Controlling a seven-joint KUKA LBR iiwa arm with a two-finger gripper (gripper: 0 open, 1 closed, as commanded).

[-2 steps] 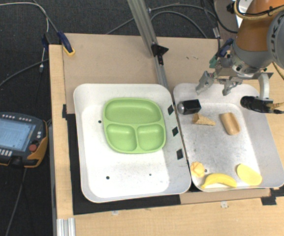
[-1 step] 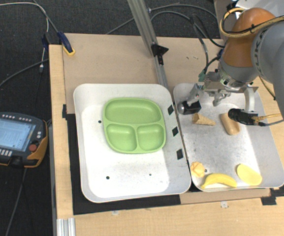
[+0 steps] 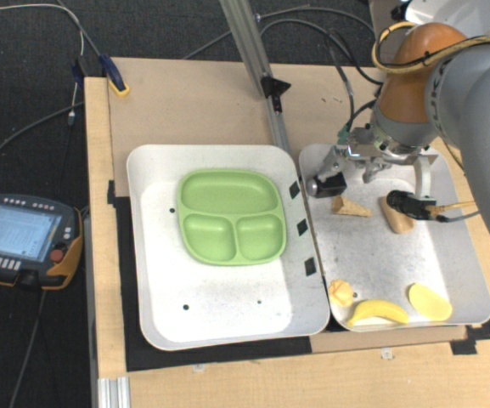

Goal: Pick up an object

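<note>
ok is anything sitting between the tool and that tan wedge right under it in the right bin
Nothing visible. The tool hangs over the right bin, with the tan wedge just beside it on bare floor.

The middle of the right bin (image 3: 448, 270) is bare and open from above, while a wedge (image 3: 350, 208) and a brown block (image 3: 395, 216) crowd its far end, a banana (image 3: 377, 313) and two yellow pieces line its near edge, and the green tray (image 3: 231, 216) fills the left bin (image 3: 155, 253).
</note>
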